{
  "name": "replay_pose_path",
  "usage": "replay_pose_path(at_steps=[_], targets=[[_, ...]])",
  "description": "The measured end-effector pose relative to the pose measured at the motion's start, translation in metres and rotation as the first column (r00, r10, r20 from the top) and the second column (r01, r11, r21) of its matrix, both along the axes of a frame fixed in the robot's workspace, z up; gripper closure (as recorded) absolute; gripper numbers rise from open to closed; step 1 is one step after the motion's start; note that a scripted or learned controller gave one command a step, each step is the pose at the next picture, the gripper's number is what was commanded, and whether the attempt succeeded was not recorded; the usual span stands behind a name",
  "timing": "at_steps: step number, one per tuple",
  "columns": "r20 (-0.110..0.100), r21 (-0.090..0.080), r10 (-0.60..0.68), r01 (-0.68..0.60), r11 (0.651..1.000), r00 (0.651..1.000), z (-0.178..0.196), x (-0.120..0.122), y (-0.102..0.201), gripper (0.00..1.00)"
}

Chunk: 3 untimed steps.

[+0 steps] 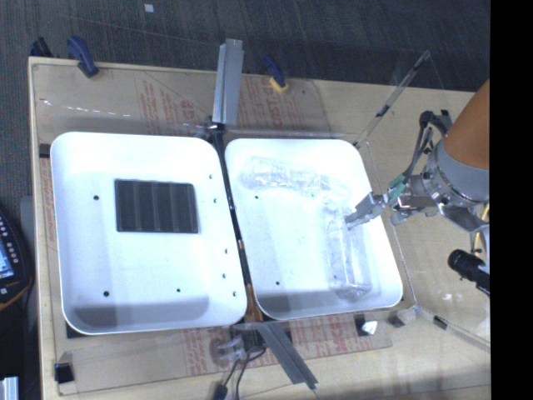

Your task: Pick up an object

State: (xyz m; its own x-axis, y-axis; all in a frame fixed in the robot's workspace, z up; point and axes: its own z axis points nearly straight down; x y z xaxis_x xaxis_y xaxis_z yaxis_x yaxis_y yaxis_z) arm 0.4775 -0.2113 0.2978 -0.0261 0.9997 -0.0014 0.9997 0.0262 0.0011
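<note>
A dark grey ribbed rectangular block (156, 206) lies flat in the left bin (75, 290), toward its upper middle. In the right bin (283, 294) a clear plastic item (279, 176) lies across the far end. A second clear plastic piece (346, 257) runs down along the right wall. My gripper (369, 210) reaches in from the right and hangs over the right bin's right rim, just above the upper end of that second clear piece. Nothing can be seen held in it.
A grey metal bar (228, 82) stands at the back where the two bins meet, and another bracket (279, 352) sits at the front. Blue clamps (82, 55) grip the bench's back edge. A clear panel with a thin rod (404, 82) rises right of the bins.
</note>
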Motion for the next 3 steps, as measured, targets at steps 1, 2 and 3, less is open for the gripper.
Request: replay_pose_path(at_steps=[1, 2, 3], targets=[[-0.001, 0.002, 0.092, -0.092, 0.996, 0.996, -0.007, 0.001, 0.002, 0.00], [-0.003, 0.002, 0.111, -0.111, 0.994, 0.994, -0.019, 0.001, 0.002, 0.00], [-0.004, 0.003, 0.110, -0.110, 0.994, 0.994, -0.022, 0.000, 0.001, 0.00]])
